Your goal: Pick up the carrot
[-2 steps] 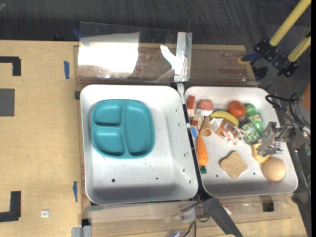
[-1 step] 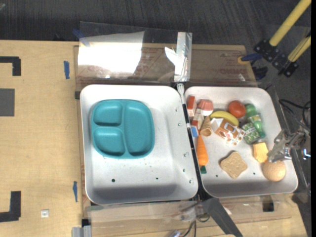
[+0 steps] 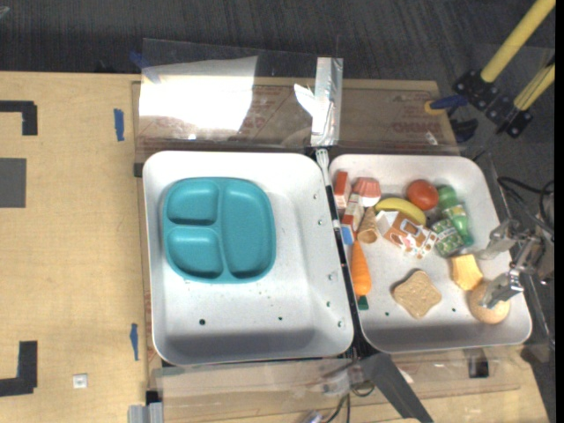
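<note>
**Carrot lies along the left wall of the right bin**

The carrot (image 3: pixel 360 270) is a small orange cone, slim and smooth, with a dark green stub at its lower end. It lies nearly upright in the frame, tight against the left wall of the right bin (image 3: pixel 441 335), just below centre of the picture. Above it sit a small blue piece and some red-and-white items; a toast-coloured slice of bread (image 3: pixel 416 293) lies to its lower right, apart from it.

Further right in the same bin are a banana (image 3: pixel 399 208), a tomato (image 3: pixel 423 194), green packets, a yellow block (image 3: pixel 466 271) and a round biscuit (image 3: pixel 487 307).

The tool (image 3: pixel 514 267) is at the right edge of the frame, over the bin's right rim, well apart from the carrot. Whether it is spread or pressed together cannot be told.

The left bin (image 3: pixel 291 315) holds a teal divided plate (image 3: pixel 218 228). The bench (image 3: pixel 62 236) is light brown.
</note>
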